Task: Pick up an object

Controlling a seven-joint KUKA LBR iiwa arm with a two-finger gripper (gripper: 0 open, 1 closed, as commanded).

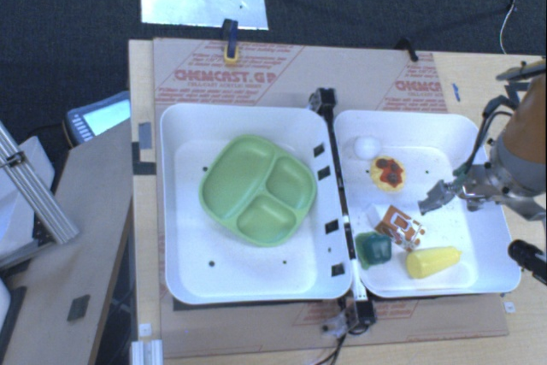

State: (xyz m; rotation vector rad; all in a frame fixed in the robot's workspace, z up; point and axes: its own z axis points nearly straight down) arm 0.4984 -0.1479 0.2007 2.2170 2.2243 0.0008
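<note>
yellow corn toy [432, 261] lying in right bin [491, 269].

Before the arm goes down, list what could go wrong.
The orange-and-white box, green block and yellow piece lie close together, so the hand may knock one while reaching for another. The yellow piece sits near the right bin front wall, which could hinder a grasp.

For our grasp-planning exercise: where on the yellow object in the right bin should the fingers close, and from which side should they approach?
Grip the yellow object across its narrow middle, coming from above. It lies flat and elongated, running left to right, so its short width looks easiest to span. The orange-and-white item sits close at its upper left, so stay toward the centre or right end. This is a judgement from one view.
</note>
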